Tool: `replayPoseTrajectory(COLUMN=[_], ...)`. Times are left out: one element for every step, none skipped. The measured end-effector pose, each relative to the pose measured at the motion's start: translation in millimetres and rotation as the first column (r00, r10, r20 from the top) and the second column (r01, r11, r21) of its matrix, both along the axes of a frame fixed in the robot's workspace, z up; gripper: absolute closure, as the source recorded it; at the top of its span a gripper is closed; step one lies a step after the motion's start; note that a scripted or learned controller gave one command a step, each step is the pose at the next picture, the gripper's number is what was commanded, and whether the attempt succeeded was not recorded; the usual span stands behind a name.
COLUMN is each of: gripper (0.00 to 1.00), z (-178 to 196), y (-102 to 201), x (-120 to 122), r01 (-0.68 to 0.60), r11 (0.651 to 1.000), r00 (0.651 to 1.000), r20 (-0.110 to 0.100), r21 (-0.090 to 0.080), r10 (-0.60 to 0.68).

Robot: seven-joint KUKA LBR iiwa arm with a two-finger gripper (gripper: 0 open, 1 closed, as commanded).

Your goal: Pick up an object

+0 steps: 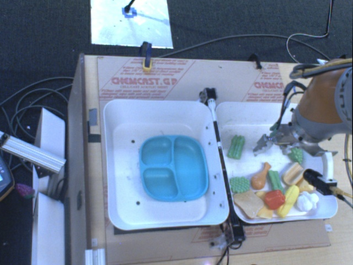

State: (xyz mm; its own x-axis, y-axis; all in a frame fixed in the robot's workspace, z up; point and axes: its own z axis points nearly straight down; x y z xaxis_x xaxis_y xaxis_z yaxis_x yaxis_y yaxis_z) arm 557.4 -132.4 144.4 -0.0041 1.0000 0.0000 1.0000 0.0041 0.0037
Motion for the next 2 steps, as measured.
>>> replayPoseTrajectory(gripper=[0.00,0.00], z=[-60.3,-60.2], y=[11.6,32.3], x=[-34.5,-70.8], r01=[0.002,0.003], r11=[1.000,1.000], r00=[1.000,1.000], r20=[-0.002,-0.003], r21=[0.000,0.001], r10=[-0.002,-0.003])
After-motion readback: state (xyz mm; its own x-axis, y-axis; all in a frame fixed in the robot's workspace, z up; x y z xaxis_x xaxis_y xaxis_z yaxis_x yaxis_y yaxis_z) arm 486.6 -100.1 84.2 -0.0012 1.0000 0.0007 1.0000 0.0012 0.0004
